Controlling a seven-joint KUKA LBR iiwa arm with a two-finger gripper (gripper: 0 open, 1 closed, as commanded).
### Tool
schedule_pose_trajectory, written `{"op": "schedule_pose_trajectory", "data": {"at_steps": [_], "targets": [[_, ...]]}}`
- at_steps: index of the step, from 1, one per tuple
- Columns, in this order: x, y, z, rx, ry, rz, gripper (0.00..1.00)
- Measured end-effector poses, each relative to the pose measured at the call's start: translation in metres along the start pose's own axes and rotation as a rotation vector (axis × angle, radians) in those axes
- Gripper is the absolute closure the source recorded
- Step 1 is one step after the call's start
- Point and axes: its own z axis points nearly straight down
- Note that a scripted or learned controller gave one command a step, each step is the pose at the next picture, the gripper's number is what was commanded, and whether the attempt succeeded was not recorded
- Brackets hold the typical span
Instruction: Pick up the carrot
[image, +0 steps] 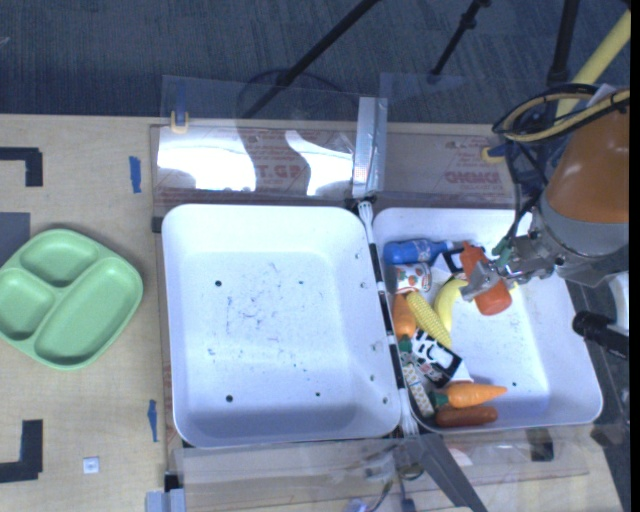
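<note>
Down on the bench sit 2 shallow white bins with rounded corners and smooth, glossy plastic walls. The left bin (200, 240) shows a floor faintly scuffed with blue marks and dotted with a few small dark holes. The right bin (560, 385) holds a heap of toy food crowded along its left wall.

The carrot (473, 394) lies near the front of the right bin, a tapered orange cone resting on its side with the tip pointing right, just above a dark reddish sausage-shaped piece (462, 417). Behind it are a bumpy yellow corn cob (427, 319), a smooth curved banana (449, 297), a black-and-white packet (431, 356) and a blue packet (411, 250).

The grey arm with its rounded orange band (592, 180) reaches in from the right. Its gripper (492, 272) hangs over the back of the right bin, well apart from the carrot, with a small orange-red rounded piece (493, 299) right at its tip; whether the fingers are apart or together cannot be told.

To the left of the bins, a matte pale-green divided plate (66, 297) with 3 compartments rests on the light wooden bench top (80, 420).
</note>
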Motion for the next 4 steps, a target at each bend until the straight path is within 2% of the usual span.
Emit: {"op": "schedule_pose_trajectory", "data": {"at_steps": [1, 2, 3, 4], "targets": [[0.023, 0.049, -0.052, -0.001, -0.002, 0.196, 1.00], [0.023, 0.049, -0.052, -0.001, -0.002, 0.196, 0.00], [-0.010, -0.004, 0.125, 0.000, 0.000, -0.001, 0.00], [0.008, -0.044, 0.127, -0.024, -0.008, -0.045, 0.00]]}}
